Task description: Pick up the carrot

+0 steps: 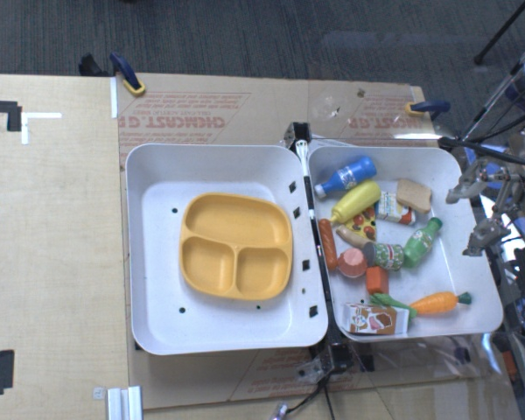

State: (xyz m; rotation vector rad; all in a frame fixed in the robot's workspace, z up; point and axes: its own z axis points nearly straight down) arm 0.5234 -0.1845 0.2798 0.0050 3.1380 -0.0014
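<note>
Two shallow white bins are seen side by side on the bench. The left bin (149, 261) holds a yellow divided plate (237, 245), which lies near its centre. The right bin (472, 318) holds a crowd of toy food items.

The carrot (435, 304) is taken as the landmark. It lies on its side in the near right corner of the right bin, orange body pointing left and green top at its right end. Just to its left, a green stalk-like piece (390, 302) is observed, touching or nearly touching the carrot's tip. Below and left of the carrot, a small brown-and-white carton (374, 319) lies flat against the bin's near wall. Above and left of the carrot, a green bottle (421, 241) is tilted, with a red cylinder (376, 279) and a pink round piece (352, 262) further left. A yellow bottle (356, 200) and a blue bottle (346, 176) are found well above the carrot, toward the far wall, with a slice of bread (414, 196) to their right. A red sausage (328, 243) lies along the bin's left wall.

The gripper (483, 208) is recorded above and to the right of the carrot, over the right rim of the bin, well apart from the carrot. Nothing is seen between its fingers; whether they are spread or pressed together cannot be told. The carrot is untouched.
</note>
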